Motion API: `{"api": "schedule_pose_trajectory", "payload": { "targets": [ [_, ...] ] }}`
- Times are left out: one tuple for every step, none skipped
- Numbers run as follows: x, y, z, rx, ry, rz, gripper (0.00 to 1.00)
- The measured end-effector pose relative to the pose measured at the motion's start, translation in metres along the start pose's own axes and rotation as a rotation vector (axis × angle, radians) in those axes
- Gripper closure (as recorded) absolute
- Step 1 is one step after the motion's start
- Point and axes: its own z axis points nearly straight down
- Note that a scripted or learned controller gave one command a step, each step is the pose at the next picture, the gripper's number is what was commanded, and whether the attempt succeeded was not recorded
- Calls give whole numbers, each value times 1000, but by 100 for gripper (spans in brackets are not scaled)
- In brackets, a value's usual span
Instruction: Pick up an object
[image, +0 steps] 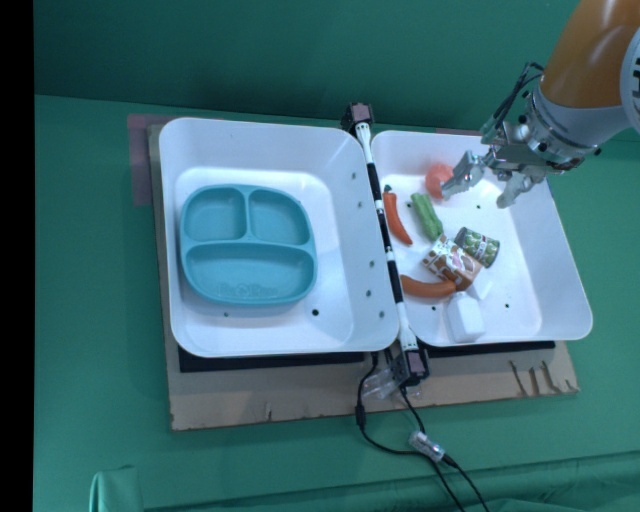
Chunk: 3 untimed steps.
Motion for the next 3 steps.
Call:
{"api": "schedule_pose_trajectory", "payload": {
  "targets": [
    [5, 25, 124, -2, -1, 1, 0],
    [4, 27, 113, -7, -2, 4, 100],
    [65, 45, -16, -4, -1, -1, 100]
  ]
}}
